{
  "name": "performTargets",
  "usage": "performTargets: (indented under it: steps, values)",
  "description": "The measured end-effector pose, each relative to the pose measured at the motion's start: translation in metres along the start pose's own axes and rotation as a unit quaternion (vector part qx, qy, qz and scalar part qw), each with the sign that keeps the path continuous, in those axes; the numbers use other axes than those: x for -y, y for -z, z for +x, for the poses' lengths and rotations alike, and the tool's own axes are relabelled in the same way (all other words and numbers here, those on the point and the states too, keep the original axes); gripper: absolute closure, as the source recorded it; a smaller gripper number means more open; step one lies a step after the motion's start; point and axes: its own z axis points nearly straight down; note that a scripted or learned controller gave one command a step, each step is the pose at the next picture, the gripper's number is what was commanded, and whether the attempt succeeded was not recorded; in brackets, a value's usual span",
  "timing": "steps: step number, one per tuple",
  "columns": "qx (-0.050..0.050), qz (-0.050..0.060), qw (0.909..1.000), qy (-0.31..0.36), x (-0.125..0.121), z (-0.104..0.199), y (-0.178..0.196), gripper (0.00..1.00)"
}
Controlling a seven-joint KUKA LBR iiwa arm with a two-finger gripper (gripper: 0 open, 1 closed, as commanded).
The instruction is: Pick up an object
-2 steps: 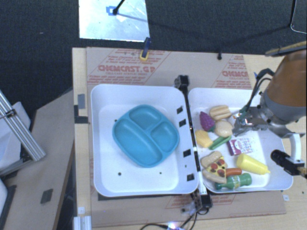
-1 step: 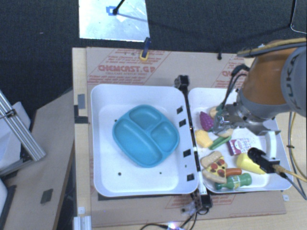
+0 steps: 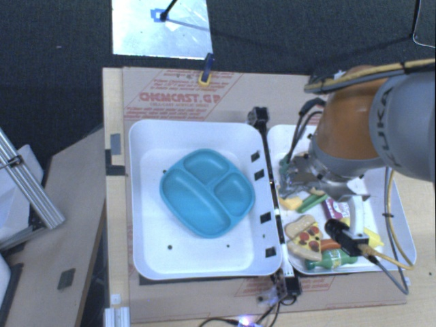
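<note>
Camera view looks down at a slant on a counter (image 3: 82, 182) covered by a printed cardboard sheet (image 3: 184, 94), with two shallow white bins side by side on it. The left bin (image 3: 146, 203) holds a blue divided plate (image 3: 206, 191), lying flat near its middle and turned at an angle to the bin's walls. The plate is apart from every wall.

The arm (image 3: 381, 128) reaches in from the right and hangs over the right bin (image 3: 403, 240), hiding much of its floor. Its end effector (image 3: 300, 176) sits low over the near-left part of that bin, close to the wall shared with the left bin. I cannot tell whether the end effector is apart, together or clamped on anything, since the wrist blocks it from above.

The loose things lie in the right bin, toward its front. A yellow piece (image 3: 293, 202) and a green piece (image 3: 313, 200) lie just below the end effector, touching or nearly touching each other. A toy pizza slice (image 3: 306, 237) lies nearer the front, by the shared wall. An orange and green item (image 3: 328, 259), possibly a toy bottle, lies against the front wall beside the slice. A maroon packet (image 3: 338, 210) rests to the right of the green piece.
</note>
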Motion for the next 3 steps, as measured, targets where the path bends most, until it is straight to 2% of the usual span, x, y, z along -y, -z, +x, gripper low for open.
performTargets:
  steps: [1, 2, 3]
  values:
    - [0.001, -0.001, 1.0000, -0.002, -0.006, -0.008, 0.019, 1.00]
    - [0.001, 0.000, 1.0000, -0.004, 0.005, -0.006, 0.003, 1.00]
    - [0.001, -0.001, 1.0000, -0.002, -0.004, -0.004, 0.019, 1.00]
